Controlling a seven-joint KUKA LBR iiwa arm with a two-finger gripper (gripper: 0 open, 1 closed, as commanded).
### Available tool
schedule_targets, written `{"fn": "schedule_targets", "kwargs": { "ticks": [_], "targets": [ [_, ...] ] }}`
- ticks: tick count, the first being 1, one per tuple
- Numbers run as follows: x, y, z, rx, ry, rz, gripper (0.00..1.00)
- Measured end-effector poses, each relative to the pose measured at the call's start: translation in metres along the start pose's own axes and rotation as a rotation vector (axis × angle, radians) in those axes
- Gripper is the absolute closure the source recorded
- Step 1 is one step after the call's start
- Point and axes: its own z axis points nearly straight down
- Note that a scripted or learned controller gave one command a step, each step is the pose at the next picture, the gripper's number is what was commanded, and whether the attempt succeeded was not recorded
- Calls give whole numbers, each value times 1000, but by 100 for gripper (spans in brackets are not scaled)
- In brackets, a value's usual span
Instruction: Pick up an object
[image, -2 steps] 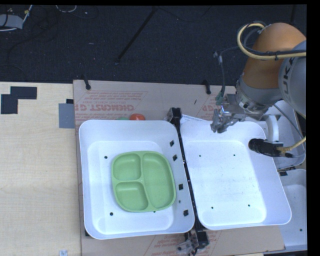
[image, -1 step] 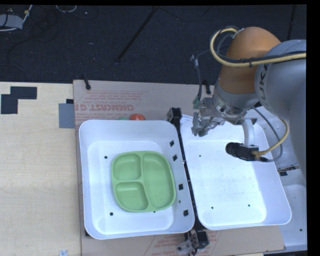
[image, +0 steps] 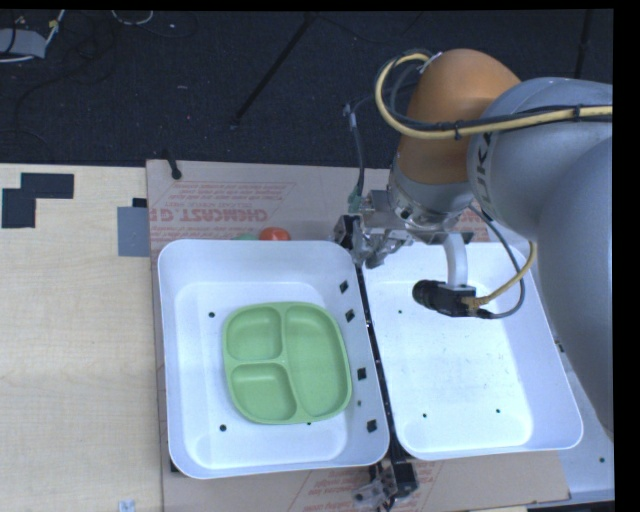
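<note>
One object sits ready for picking: a green divided plate (image: 287, 362) lying flat in the left bin (image: 190, 280), centre-left of the frame. The gripper (image: 372, 238) hangs over the bins' shared rim at upper centre, so I judge it should shift leftward and pinch the plate's raised edge. Whether the jaws are open, I cannot tell; shadow and cabling hide them. A small orange thing (image: 274, 235) peeks behind the bin.
</note>
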Motion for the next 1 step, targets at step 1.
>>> {"fn": "schedule_targets", "kwargs": {
  "ticks": [1],
  "targets": [
    [48, 4, -7, -1, -1, 0, 100]
  ]
}}
